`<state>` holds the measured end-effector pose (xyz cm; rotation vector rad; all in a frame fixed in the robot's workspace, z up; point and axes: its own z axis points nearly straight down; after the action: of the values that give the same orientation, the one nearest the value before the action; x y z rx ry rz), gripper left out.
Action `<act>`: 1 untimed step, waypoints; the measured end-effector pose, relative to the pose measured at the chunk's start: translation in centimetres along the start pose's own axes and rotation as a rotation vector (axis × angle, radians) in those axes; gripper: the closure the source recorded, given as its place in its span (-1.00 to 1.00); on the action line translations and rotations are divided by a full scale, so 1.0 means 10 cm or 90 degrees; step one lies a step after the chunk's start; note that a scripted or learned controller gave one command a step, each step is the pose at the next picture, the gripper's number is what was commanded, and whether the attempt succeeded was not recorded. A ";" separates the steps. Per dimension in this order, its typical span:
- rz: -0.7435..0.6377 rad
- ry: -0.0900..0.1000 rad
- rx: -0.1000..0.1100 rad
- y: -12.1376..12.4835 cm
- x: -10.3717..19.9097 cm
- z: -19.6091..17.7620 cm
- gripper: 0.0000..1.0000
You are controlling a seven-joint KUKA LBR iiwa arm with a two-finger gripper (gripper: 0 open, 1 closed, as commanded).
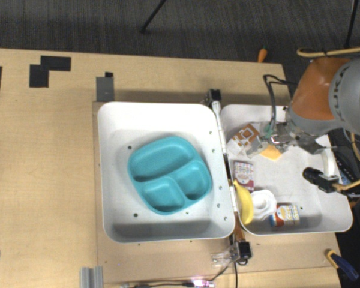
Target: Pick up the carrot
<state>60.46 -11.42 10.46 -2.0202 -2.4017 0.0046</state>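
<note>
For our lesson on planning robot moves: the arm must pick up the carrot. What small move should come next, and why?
Probably a slight shift of the gripper over the orange piece, seemingly the carrot, then down. The gripper sits just beside that piece in the right bin, not centred on it, and a packet lies close by.

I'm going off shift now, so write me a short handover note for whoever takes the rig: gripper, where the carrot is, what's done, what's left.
Gripper: low over the far part of the right bin; whether its fingers are open or shut can't be seen.
Carrot: not identifiable. An orange-yellow piece lies right below the gripper, too unclear to name.
Also in the right bin: banana, small packets, a white cup.
Left bin: teal divided plate.
Done: nothing seen lifted.
Left: find the carrot, grasp it, lift it.
</note>
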 end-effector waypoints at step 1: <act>0.048 -0.002 -0.008 0.12 -0.47 0.17 -1.00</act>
<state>62.42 -15.85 8.76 -2.1159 -2.3314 -0.0064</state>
